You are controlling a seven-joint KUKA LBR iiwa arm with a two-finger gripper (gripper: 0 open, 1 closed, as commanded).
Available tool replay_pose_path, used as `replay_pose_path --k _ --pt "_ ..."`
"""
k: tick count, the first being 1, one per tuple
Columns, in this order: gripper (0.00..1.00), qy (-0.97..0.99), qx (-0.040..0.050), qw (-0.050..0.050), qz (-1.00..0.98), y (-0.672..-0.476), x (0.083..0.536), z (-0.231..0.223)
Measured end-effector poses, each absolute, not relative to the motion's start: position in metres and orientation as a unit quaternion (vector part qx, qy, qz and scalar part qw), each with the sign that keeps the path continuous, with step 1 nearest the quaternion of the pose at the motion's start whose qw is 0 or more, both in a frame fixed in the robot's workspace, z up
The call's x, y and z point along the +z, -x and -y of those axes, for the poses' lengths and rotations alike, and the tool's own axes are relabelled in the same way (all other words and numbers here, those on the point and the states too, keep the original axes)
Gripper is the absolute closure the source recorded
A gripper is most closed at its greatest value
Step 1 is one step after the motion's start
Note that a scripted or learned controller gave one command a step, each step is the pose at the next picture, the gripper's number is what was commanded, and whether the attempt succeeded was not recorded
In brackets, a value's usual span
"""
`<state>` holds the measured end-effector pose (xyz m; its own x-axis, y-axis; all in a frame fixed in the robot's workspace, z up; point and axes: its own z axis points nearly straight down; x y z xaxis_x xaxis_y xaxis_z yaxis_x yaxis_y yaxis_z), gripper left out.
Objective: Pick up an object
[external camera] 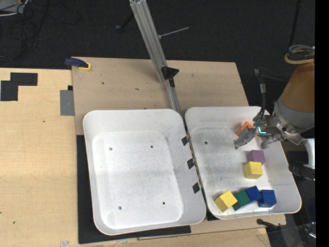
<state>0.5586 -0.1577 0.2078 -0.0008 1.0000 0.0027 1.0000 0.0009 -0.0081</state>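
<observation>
Gripper [247, 137] low over the right bin [216, 161], in its upper right part, near the far rim. Fingers spread apart, pointing left and down toward the bin floor; nothing visible between them. Arm [298, 94] enters from the right, orange band above the wrist, overhanging the bin's right edge.

Orange piece [246, 126] just beside the gripper, on its upper side, touching or nearly so; cannot tell whether it rests on the floor or against the finger.

Open room: bare bin floor left of the gripper, all the way to the inner wall shared with the left bin [136, 169]. Far rim close behind the tool; right rim under the wrist.

Task things relative to tool: purple block [256, 156] just below the gripper, toward the near side. Yellow cube [253, 169] directly beneath the purple one, touching it or just apart. Well apart, along the near rim, a tight row: yellow block [225, 200], green block [240, 198], blue block [253, 193], second blue block [268, 197], pressed side to side.

Count: yellow two, blue two, green one, purple one, orange one. Seven in all, every one in the right bin.

Metal rail [152, 42] slants across the bench [205, 84] behind both bins.
</observation>
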Motion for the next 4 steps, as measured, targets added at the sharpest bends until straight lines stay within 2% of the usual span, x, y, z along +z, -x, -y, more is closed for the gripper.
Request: replay_pose_path --k 1,2,3,4 --pt "0.0 0.708 0.0006 0.002 0.707 -0.559 0.21 0.159" --pt "0.0 0.708 0.0022 0.003 0.707 -0.563 0.164 0.163" --pt "0.0 0.708 0.0018 0.003 0.707 -0.556 0.109 0.171" --pt "0.0 0.708 0.0003 0.001 0.706 -0.557 0.092 0.17"
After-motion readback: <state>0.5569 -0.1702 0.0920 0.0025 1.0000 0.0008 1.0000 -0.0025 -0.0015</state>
